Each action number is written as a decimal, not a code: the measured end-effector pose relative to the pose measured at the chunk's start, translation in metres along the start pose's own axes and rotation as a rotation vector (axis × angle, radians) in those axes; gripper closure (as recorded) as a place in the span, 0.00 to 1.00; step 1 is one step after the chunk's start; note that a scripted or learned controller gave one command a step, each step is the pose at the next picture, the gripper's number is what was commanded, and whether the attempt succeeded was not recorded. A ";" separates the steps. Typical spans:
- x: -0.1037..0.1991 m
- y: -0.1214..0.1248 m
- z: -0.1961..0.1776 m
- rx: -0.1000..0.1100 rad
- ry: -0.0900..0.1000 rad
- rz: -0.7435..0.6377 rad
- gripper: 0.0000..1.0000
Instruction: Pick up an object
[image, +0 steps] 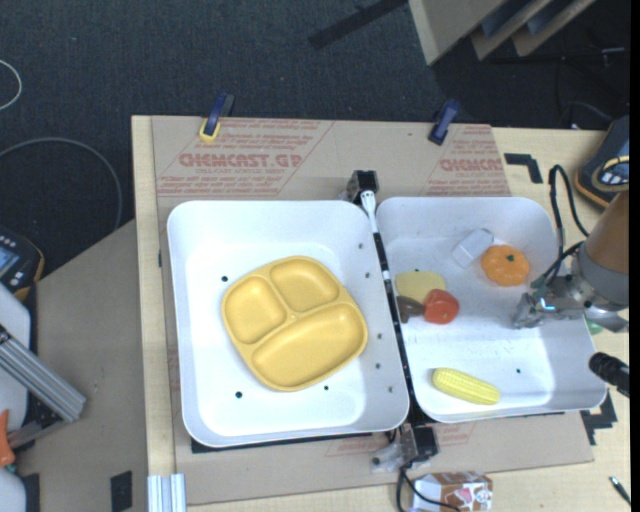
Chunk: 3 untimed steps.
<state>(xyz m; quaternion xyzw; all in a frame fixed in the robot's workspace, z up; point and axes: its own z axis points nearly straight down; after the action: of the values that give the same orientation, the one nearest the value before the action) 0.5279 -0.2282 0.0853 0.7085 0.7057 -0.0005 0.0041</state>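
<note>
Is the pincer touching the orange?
Apart. The camera view shows bare white bin floor between the pincer and the orange, which sits up and left of it.

The grey arm (610, 255) reaches in from the right edge. Its two-finger gripper (532, 308) hangs low, pointing left and slightly downward.

Two white bins (190, 300); one yellow divided plate (293, 322); one corn cob (465, 386); one orange (505, 265); one tomato (441, 307).
</note>
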 end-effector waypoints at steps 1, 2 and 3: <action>0.017 -0.026 0.001 0.009 0.009 -0.003 1.00; 0.004 0.025 0.000 -0.001 0.003 -0.006 1.00; 0.022 0.001 0.001 0.009 0.009 -0.003 1.00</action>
<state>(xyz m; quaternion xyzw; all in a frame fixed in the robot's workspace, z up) 0.5293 -0.2064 0.0846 0.7072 0.7070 -0.0003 -0.0021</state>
